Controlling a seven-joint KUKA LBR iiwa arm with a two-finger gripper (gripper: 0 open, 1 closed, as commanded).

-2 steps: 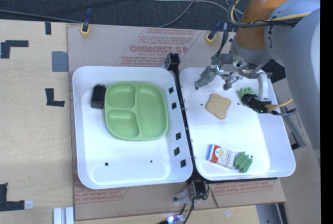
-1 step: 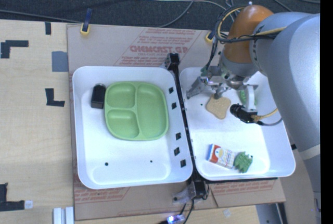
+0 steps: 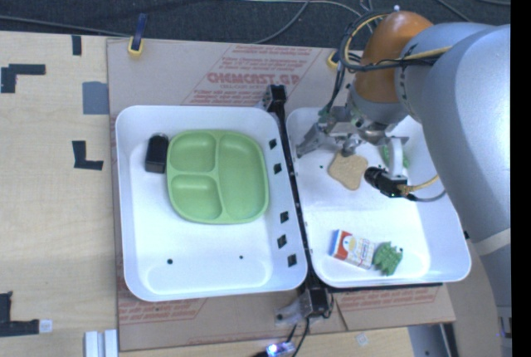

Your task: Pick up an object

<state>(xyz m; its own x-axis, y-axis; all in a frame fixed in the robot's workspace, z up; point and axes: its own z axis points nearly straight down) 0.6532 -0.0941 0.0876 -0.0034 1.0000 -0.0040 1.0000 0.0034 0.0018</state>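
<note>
Jaws (image 3: pixel 347 149), state not discernible, hang seemingly just over a tan cracker-like piece (image 3: pixel 348 172) in the right bin (image 3: pixel 440 222).

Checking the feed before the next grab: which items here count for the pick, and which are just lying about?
For the pick: gripper over the right bin; tan flat piece, small carton, green toy.

Lying about: green divided plate and black block in the left bin.

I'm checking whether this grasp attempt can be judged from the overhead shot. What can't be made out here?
- Gripper, camera view: its fingers are hidden under the wrist, so their state is unclear.
- Tan slice: partly covered by the gripper; contact can't be told.
- Small carton: print too small to read.
- Black block beside the green plate: too dark to identify.
</note>
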